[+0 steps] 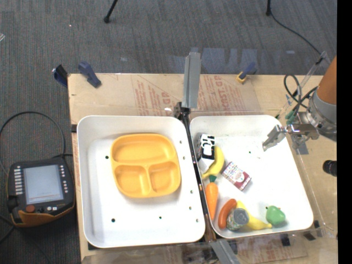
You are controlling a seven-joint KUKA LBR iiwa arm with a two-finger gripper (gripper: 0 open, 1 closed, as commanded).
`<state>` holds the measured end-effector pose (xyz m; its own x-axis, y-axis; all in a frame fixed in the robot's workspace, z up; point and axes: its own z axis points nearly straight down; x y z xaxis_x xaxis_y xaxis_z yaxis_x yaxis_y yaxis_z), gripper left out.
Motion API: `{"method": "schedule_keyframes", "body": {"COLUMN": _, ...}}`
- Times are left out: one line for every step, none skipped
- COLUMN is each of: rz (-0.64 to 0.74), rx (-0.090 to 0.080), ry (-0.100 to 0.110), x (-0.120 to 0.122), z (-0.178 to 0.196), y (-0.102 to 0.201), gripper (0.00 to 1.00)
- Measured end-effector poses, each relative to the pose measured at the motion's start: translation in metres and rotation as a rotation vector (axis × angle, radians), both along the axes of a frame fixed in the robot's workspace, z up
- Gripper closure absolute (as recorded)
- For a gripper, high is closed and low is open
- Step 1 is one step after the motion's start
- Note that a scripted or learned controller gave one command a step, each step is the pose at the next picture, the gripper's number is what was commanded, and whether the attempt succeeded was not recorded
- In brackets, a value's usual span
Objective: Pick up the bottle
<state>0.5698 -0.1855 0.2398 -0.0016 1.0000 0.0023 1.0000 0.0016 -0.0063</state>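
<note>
Two white bins sit side by side on the bench: the left bin [93,224] carries a yellow divided tray [146,164], and the right bin [264,126] holds all the small goods. The arm [330,100] reaches in over that bin's far right corner, with the gripper [287,134] at its upper right rim; one finger juts out toward the bin, but whether the fingers stand wide or narrow I cannot tell, and nothing shows between them.

The bottle [205,146], white with a black-printed label, lies at the bin's left wall near the top, touching a banana [214,163] just below it. Further down come a carrot [212,198], a small pink carton [236,175], a red sausage-like piece [226,212], a can [238,219], a second yellow piece [254,222] and a green pepper [275,215].

To do this well, I judge the gripper should cross the bin leftward and descend over the bottle's middle, fingers spanning its narrow width, keeping off the wall and the banana, which crowd it on two sides
</note>
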Motion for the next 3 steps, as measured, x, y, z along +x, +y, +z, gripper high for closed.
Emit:
{"method": "schedule_keyframes", "body": {"rz": 0.108, "rx": 0.001, "ry": -0.001, "x": -0.059, "z": -0.122, "y": -0.027, "gripper": 0.00}}
{"method": "schedule_keyframes", "body": {"rz": 0.396, "rx": 0.002, "ry": -0.004, "x": -0.094, "z": -0.154, "y": -0.026, "gripper": 0.00}}
{"method": "schedule_keyframes", "body": {"rz": 0.391, "rx": 0.004, "ry": -0.004, "x": -0.094, "z": -0.145, "y": -0.027, "gripper": 1.00}}
